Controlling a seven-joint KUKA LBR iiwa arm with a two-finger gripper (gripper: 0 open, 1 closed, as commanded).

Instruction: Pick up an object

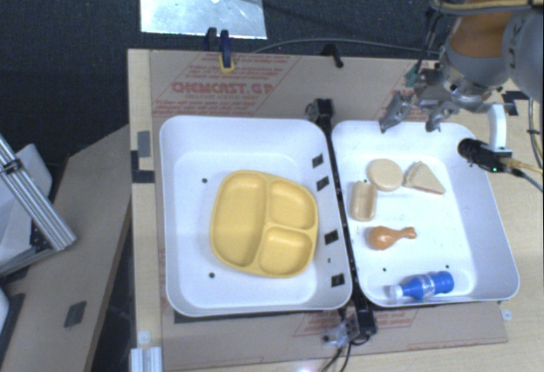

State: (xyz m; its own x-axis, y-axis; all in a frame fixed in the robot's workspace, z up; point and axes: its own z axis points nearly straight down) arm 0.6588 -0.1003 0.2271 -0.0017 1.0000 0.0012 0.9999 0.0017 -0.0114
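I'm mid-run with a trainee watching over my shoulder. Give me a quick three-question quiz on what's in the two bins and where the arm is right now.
1. True or false: the yellow divided plate lies in the left bin.
2. How many loose items lie in the right bin?
3. Which item sits nearest the front edge of that bin: A) the blue bottle, B) the orange drumstick toy, C) the wedge-shaped piece?

Key
1. True.
2. Five: a round tan piece, a tan cylinder, the wedge, the drumstick and the bottle.
3. A. The gripper hangs over the bin's far edge, jaws spread, holding nothing.
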